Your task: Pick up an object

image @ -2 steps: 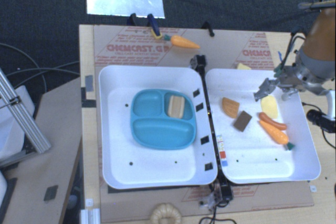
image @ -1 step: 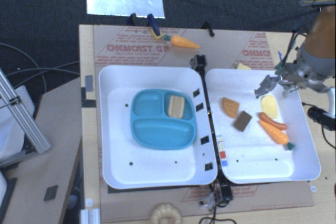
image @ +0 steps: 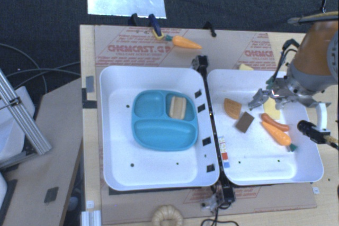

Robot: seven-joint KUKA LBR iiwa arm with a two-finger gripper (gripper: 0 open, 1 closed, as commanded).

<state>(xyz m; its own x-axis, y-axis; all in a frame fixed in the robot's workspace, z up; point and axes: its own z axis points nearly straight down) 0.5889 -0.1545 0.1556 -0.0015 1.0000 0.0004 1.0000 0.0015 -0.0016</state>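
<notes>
Overhead view of the bench with two white bins. The gripper hangs above the right bin, its fingers parted and nothing visible between them; the pick therefore appears not yet made. Candidate objects lie below and beside it: a tan wedge-shaped piece, a brown block just beside it, an orange carrot and a pale yellow piece partly covered by the gripper body. The left bin holds a blue divided plate with a tan slice in one compartment. A second carrot rests on the board beyond the bins. Which object is targeted cannot be determined, and the arm's upper part is cut off at the frame edge.
</notes>
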